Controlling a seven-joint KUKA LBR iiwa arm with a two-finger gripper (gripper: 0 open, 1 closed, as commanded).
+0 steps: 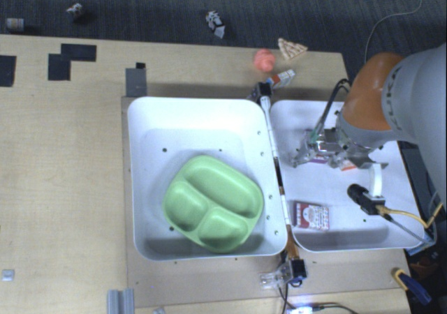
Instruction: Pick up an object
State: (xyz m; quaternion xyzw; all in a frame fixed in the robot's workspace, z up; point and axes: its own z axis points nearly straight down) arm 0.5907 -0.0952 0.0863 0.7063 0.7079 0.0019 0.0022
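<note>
The pale bench [63,201] carries the right bin [398,194], the marker for everything else here. The grey arm [419,89], its orange band above the wrist, comes in over the right bin's far right corner and bends down into it. The left bin [147,166] sits against the right bin's left wall, their rims touching. The green divided plate [213,201] lies tilted beyond that wall, well apart from the right bin and nearer its front than its back. The gripper [312,152] hangs low inside the right bin, in the back-left part, close to the floor; whether the claw is apart, together or clamped on something cannot be told from this view. The red-and-white box [310,215] lies flat on the right bin's floor near the front-left corner, nearer the camera than the gripper and not touching it. A pink ball [264,60] rests on the bench just behind the right bin's back-left corner, with a small pizza-like wedge [292,48] beside it.
</note>
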